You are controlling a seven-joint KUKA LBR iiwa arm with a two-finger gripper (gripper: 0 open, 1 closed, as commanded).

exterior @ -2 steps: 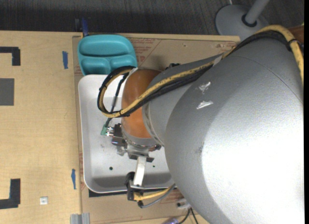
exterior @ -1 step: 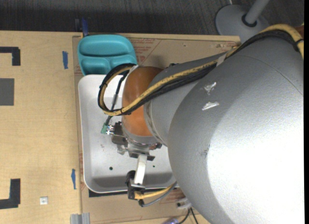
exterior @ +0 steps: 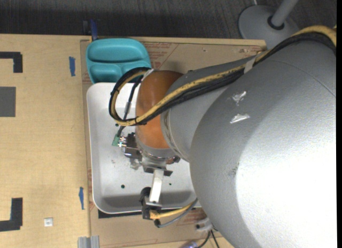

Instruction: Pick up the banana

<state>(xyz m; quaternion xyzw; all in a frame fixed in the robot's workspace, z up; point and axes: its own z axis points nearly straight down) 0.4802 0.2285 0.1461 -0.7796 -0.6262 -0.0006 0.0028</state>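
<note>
Arm (exterior: 267,134) is sitting closest to the lens, and its grey bulk is covering the right side of the bin (exterior: 101,150). Under it the orange band (exterior: 155,102) is hanging over the bin's middle. The tool (exterior: 128,146) is pointing down from the wrist into the bin, near its centre. The wrist hardware is masking it, so I cannot tell whether it is spread, pressed together or pinching anything. The banana is hidden, and I cannot tell where it is lying. The bare strip of bin floor left of the tool is carrying a few dark specks (exterior: 123,186), too small to name. My guess is that the banana is resting under the wrist or the arm, straight below the tool or off to the arm's side. The direction from tool to banana and the banana's long axis are the things the pick is hanging on, and neither is readable here. Farther back, a teal tray (exterior: 115,57) is overlapping the bin's far rim, well apart from the tool. The table (exterior: 43,134) is running out around the bin.
</note>
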